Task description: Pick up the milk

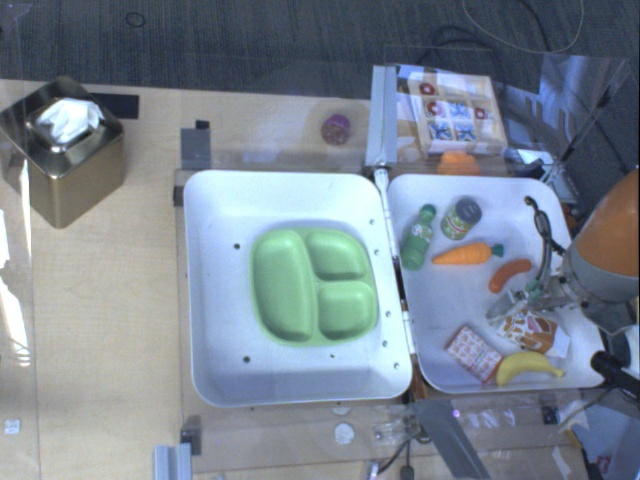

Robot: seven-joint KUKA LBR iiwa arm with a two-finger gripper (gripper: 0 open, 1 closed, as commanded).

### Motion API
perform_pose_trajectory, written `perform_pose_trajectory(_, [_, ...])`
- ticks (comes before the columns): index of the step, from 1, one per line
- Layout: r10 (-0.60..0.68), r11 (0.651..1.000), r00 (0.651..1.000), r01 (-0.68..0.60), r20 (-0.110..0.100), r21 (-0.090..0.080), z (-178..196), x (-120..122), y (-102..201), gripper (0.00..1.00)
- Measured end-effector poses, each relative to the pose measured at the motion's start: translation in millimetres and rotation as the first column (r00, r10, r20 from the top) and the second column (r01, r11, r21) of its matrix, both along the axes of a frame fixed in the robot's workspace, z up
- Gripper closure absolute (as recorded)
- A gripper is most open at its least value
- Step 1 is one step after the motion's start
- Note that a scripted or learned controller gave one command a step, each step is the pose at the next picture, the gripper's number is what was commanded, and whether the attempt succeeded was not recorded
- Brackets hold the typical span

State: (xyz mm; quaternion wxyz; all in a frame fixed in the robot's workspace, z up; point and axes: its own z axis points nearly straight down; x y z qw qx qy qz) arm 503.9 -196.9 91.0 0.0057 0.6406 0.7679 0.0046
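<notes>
In the right bin (440, 298), a white and orange carton (530, 332) that looks like the milk lies flat near the front right, just behind a banana (528, 368). My gripper (512, 302) hangs low directly over the carton's back left edge, close to it or touching it. The arm (610, 253), grey with an orange band, comes in from the right and hides the bin's right wall. No object shows lifted off the bin floor.
The right bin also holds a green bottle (419, 236), a can (460, 218), a carrot (465, 255), a red sausage (510, 272) and a red patterned box (472, 352). A green divided tray (314, 284) lies in the left bin (220, 268). A tissue box (65, 153) stands far left.
</notes>
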Motion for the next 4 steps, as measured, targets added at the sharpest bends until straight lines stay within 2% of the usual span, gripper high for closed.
perform_pose_trajectory(1, [0.006,1.0,1.0,-0.006,0.005,-0.001,10,4,1,1.0])
perform_pose_trajectory(2, [0.005,1.0,1.0,-0.005,0.005,-0.001,10,3,1,0.0])
perform_pose_trajectory(3, [0.146,0.989,0.989,-0.146,0.001,-0.007,-2,-10,5,0.0])
perform_pose_trajectory(4, [0.149,0.989,0.989,-0.149,0.008,-0.01,9,-6,5,1.0])
